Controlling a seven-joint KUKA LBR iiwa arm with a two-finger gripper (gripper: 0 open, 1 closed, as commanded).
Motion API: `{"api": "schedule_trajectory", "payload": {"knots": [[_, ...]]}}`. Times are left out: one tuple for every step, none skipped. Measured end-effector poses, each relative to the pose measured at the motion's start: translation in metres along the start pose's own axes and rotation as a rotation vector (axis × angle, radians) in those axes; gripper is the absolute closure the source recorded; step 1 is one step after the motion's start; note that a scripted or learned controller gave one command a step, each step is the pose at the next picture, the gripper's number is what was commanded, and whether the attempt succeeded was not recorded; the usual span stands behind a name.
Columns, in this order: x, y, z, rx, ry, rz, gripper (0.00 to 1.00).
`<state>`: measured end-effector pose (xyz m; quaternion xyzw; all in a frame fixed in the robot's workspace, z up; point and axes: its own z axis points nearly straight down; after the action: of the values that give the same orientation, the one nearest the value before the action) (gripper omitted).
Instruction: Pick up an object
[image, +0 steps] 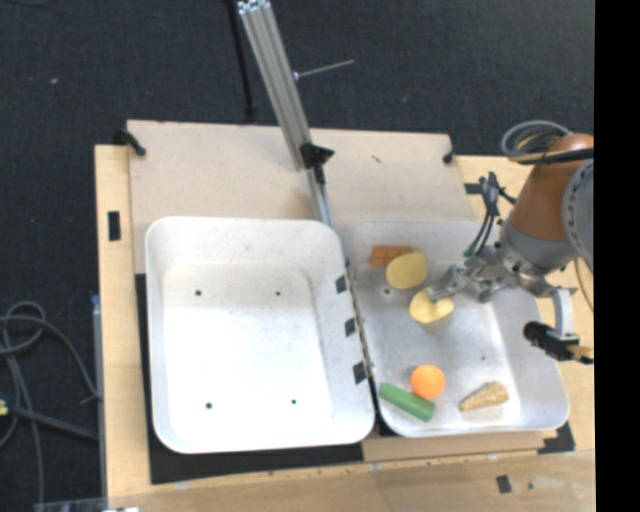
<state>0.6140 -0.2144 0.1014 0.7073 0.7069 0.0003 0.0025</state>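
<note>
Grey arm with orange band (548, 190) enters from the right and leans over the right-hand shallow white bin (530, 405). The pincer (447, 291) sits low over the upper middle of that bin, at the upper right edge of a pale yellow heart-shaped piece (430, 310). Whether the pincer is spread or closed cannot be told from this view, nor whether it has contact with the piece; nothing is visibly between its tips.

Contents of the right bin:
- pale yellow round, flat object (406, 270), near the upper left, just above the heart-shaped piece
- orange-brown block (385, 255), partly behind the round yellow object, close to the bin's top wall
- small orange ball (428, 381), lower middle
- green cylindrical stick (406, 401), lying at a slant just below and left of the ball, near the bin's lower left corner
- tan wedge-shaped piece (484, 397), lower right, apart from the ball

The left-hand shallow white bin (170, 250) lies beside it on the light wooden table (220, 160). A slanted aluminium rail (278, 80) rises from behind the seam between the two bins.
</note>
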Motion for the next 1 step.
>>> {"api": "schedule_trajectory", "payload": {"knots": [[-0.0012,0.0020,-0.0150,-0.007,-0.002,-0.001,1.00]]}}
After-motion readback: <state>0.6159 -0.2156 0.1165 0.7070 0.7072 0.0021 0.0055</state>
